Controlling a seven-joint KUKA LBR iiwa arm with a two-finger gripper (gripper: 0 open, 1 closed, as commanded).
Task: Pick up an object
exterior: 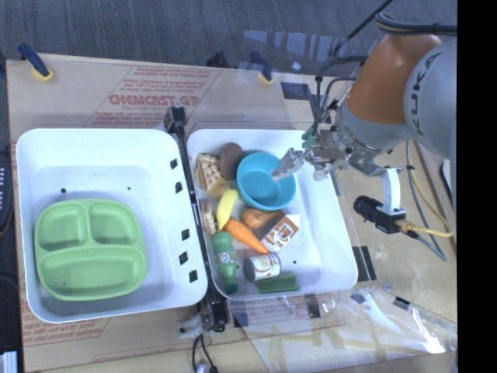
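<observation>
The right bin (335,231) holds a heap of small items. A blue bowl (262,182) lies near its back, with a brown round object (231,158) and a waffle-like snack (206,171) to its left. In front of the bowl are a yellow banana (227,207), an orange carrot (245,238), an orange and white carton (282,233), a green bottle (225,256), a small can (263,266) and a flat green piece (277,284). My gripper (288,165) hangs at the bowl's right rim, just above it, and nothing is visibly in its grasp.
The left bin (46,150) carries a green divided plate (91,249). A black divider with clips (186,200) runs between the bins. The arm's grey and orange body (392,84) comes in from the right, with cables (404,224) beside the right bin.
</observation>
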